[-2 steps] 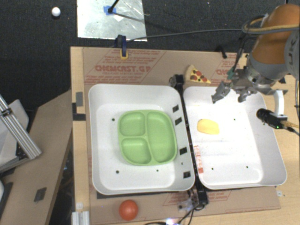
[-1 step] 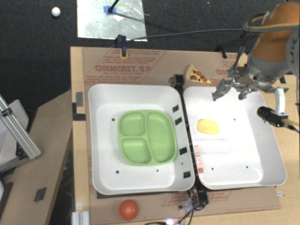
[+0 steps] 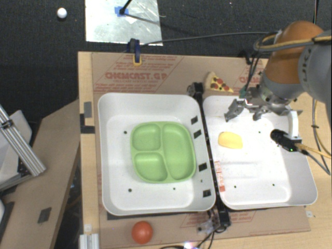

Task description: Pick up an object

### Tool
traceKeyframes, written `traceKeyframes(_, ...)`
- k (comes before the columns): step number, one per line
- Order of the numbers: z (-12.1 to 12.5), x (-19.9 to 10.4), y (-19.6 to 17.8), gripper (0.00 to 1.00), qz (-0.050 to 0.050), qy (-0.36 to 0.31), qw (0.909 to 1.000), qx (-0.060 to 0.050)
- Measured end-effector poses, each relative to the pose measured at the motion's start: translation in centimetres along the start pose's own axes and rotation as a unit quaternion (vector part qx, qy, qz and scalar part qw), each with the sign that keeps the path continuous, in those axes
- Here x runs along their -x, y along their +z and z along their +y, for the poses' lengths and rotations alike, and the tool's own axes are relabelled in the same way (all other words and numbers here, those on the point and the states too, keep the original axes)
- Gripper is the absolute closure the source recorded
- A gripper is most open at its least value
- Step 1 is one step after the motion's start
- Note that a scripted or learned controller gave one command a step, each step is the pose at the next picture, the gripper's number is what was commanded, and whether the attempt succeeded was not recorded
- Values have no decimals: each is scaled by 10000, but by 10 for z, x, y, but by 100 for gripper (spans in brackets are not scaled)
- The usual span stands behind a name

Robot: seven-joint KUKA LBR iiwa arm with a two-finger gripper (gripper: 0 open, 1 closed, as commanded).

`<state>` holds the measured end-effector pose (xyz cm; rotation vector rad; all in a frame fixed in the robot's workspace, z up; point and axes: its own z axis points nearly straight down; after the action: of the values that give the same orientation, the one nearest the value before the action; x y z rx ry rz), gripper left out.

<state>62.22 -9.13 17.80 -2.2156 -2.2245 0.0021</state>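
Note:
A small yellow object (image 3: 230,140) lies on the floor of the right white bin (image 3: 270,183), toward its left side. My gripper (image 3: 244,110) hangs over the back of that bin, up and slightly right of the yellow object and apart from it. Its two fingers are spread, with nothing between them. The grey arm with its orange band (image 3: 293,51) comes in from the upper right.
The left bin (image 3: 111,139) holds a green divided plate (image 3: 162,151). A toy pizza slice (image 3: 219,83) lies on the cardboard behind the bins. A red-orange ball (image 3: 142,232) sits on the bench in front of the left bin. A black part (image 3: 284,138) and cables run along the right bin's right side.

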Motion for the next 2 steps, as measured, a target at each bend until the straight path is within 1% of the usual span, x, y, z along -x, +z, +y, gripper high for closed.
traceKeyframes(1, -2, -1, 63, 0, 0, 14, 10000, 0)
traceKeyframes(2, -2, -2, 95, 0, -1, 15, 10000, 5)
